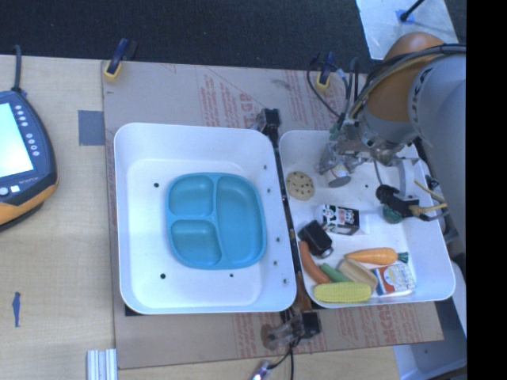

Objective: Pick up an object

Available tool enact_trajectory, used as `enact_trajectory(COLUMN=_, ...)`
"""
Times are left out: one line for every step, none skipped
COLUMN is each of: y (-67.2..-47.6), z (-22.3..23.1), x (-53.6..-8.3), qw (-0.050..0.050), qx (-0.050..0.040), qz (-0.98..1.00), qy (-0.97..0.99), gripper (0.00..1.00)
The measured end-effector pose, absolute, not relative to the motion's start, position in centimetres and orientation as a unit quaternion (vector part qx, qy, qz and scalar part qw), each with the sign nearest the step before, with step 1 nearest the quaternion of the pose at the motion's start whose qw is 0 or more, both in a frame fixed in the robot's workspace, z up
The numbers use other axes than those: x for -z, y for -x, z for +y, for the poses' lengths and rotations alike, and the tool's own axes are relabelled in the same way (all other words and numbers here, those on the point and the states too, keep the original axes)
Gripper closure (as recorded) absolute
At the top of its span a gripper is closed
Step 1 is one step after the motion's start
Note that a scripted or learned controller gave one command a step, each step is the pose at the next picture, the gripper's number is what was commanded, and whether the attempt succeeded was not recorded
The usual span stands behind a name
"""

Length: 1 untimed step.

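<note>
Currently, in the camera view, the gripper (339, 167) hangs low over the far end of the right bin (438, 290), close beside a round cookie (300, 184). Whether the claw is released or clenched cannot be told; glare and cabling obscure it. No object is visibly held.

Candidate objects lie in the right bin: the cookie, a black-and-white carton (341, 218), a carrot (371, 256), a corn cob (343, 293). The left bin (135, 283) holds a blue divided plate (215, 219).

Likely fault: the near-end items are packed touching, so a descent there could wedge a finger against a neighbour. The flat cookie offers little edge and may slip.
</note>
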<state>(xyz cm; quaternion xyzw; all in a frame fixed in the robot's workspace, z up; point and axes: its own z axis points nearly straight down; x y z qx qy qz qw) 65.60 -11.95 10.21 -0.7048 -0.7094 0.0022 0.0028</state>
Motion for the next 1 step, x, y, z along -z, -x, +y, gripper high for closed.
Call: enact_trajectory(y=-61.69, z=-8.50, x=-19.28, qw=0.001, qx=-0.0003, qz=-0.709, qy=0.706, gripper=1.00)
